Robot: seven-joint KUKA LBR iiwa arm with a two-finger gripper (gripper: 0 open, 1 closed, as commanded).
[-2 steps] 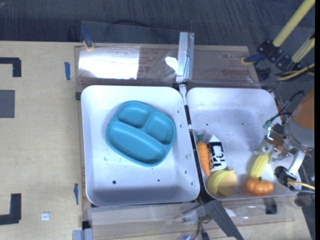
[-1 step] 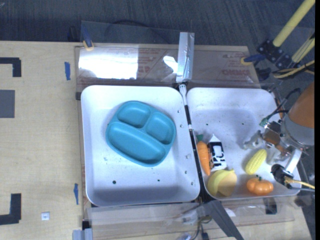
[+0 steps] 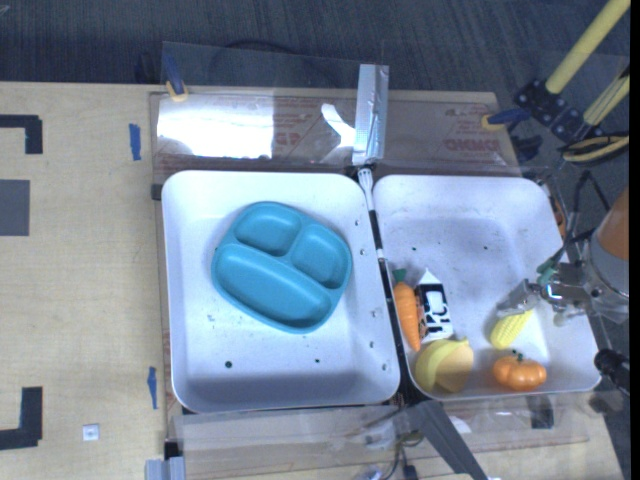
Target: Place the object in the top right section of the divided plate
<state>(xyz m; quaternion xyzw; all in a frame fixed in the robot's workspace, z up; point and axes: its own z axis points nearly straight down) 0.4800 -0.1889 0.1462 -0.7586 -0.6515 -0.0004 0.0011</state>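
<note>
A blue divided plate (image 3: 283, 263) with three sections lies in the left bin (image 3: 190, 358). Its top right section (image 3: 322, 251) holds nothing. In the right bin (image 3: 470, 218) a yellow corn cob (image 3: 510, 326) lies near the right wall. My gripper (image 3: 546, 301) hangs just above and to the right of the cob, open, with nothing between its fingers. A small orange pumpkin (image 3: 518, 372) sits below the cob.
Along the right bin's left wall lie an orange carrot (image 3: 407, 314) and a black and white box (image 3: 433, 309). A yellow fruit (image 3: 443, 364) rests at the front. The divider wall (image 3: 376, 258) separates the bins. Yellow poles (image 3: 590, 38) stand at the back right.
</note>
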